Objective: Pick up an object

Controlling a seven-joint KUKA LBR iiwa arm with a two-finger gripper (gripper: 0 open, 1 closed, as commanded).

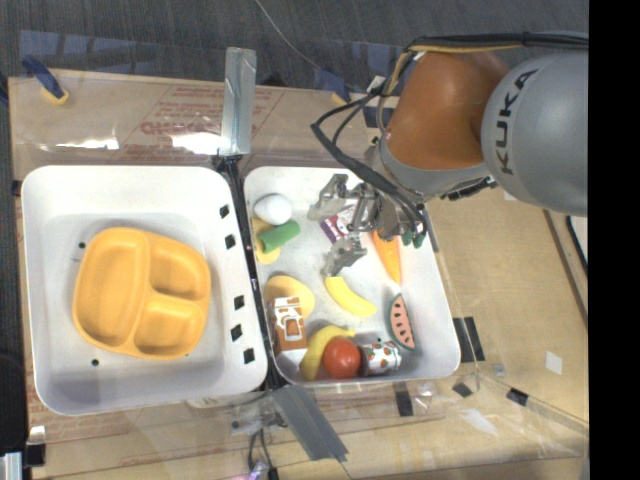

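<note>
The gripper [340,230] hangs over the upper middle of the right bin [440,313], fingers spread, nothing between them. A purple item [331,230] lies partly hidden beneath it, too covered to identify. Just beside it are a carrot [388,258] and a banana [349,297]; a white egg [272,208] lies further left. The left bin [40,268] holds a yellow divided tray [140,291].
</note>
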